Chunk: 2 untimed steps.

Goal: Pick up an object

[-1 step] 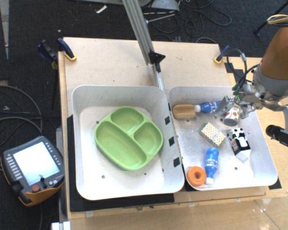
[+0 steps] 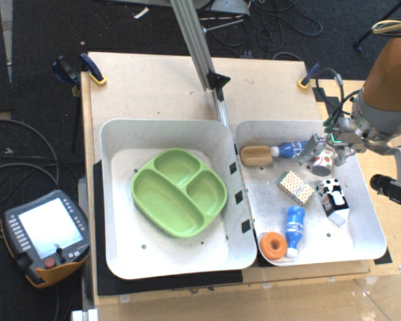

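Observation:
My gripper (image 2: 326, 152) hangs low over the back of the right bin (image 2: 367, 246), reaching in from the right. Right under it lies a small red and white object (image 2: 325, 161); whether it is held I cannot tell. To the left of it are a small blue bottle (image 2: 291, 150) and a brown oval object (image 2: 256, 155). Toward the front lie a checkered box (image 2: 296, 186), a black and white carton (image 2: 334, 198), a second blue bottle (image 2: 294, 225) and an orange ring (image 2: 274, 245).
The left bin (image 2: 120, 246) holds a green divided plate (image 2: 180, 191). A grey metal pole (image 2: 197, 39) slants down to the wall between the bins. A teach pendant (image 2: 45, 236) lies left of the bench.

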Tool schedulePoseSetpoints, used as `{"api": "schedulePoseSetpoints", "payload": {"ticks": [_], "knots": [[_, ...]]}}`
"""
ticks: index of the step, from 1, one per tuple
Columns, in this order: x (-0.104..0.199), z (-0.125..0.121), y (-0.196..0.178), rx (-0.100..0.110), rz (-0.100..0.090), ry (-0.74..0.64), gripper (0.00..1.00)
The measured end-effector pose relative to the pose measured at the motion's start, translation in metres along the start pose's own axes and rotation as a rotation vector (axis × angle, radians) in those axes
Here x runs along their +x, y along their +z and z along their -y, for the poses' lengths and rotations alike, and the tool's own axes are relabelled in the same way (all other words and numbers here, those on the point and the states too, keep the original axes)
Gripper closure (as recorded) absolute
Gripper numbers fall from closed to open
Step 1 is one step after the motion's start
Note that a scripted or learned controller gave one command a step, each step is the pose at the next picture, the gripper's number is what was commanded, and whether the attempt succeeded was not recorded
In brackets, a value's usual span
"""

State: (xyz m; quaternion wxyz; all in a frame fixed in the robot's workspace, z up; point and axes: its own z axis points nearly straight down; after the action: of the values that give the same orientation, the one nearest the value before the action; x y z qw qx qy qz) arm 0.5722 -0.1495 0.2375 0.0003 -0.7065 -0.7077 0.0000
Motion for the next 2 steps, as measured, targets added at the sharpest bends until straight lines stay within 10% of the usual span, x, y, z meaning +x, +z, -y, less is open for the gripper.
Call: {"api": "schedulePoseSetpoints", "payload": {"ticks": [2], "knots": [[0.009, 0.015, 0.098, 0.006, -0.001, 0.001, 0.0]]}}
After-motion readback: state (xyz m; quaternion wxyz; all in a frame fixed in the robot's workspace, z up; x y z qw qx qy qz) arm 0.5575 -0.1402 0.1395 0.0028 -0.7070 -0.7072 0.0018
